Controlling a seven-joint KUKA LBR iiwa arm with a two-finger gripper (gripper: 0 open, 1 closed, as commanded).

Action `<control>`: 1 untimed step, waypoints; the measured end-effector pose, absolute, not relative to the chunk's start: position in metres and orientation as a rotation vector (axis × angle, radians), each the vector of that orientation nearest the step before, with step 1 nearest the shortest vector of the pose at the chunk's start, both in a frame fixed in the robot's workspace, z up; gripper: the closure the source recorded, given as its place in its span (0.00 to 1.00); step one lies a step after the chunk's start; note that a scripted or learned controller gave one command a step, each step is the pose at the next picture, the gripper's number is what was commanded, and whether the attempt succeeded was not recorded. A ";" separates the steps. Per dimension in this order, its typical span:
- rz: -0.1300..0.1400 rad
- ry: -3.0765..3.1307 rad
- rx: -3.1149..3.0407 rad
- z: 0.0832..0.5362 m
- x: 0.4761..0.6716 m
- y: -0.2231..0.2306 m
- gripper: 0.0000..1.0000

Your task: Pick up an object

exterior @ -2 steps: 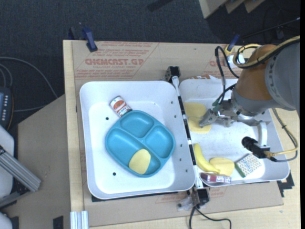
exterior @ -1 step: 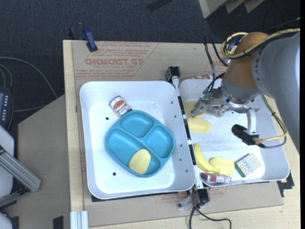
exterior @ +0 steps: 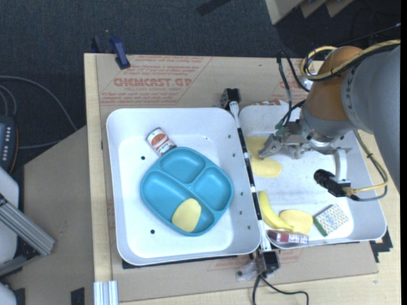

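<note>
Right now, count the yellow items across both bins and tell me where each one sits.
4. One lies in the blue tray's near compartment in the left bin. In the right bin: one beside the gripper, a banana by the divider, one next to it. The arm may hide others.

A tan bench (exterior: pixel 159 81) bears the left bin (exterior: pixel 121 170) and right bin (exterior: pixel 365 218) side by side.

Fixed above the surface (exterior: pixel 159 84), looking down at a slant, far enough back to take in both white bins, the left bin (exterior: pixel 121 170) and the right bin (exterior: pixel 362 221), side by side. Arm (exterior: pixel 356 88) entering from the right edge; dark floor visible around.
</note>
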State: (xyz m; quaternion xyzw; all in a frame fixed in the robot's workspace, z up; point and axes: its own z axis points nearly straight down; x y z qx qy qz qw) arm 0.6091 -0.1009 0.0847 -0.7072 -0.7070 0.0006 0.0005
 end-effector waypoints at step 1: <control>0.002 -2.220 -2.221 0.085 0.590 -0.118 0.00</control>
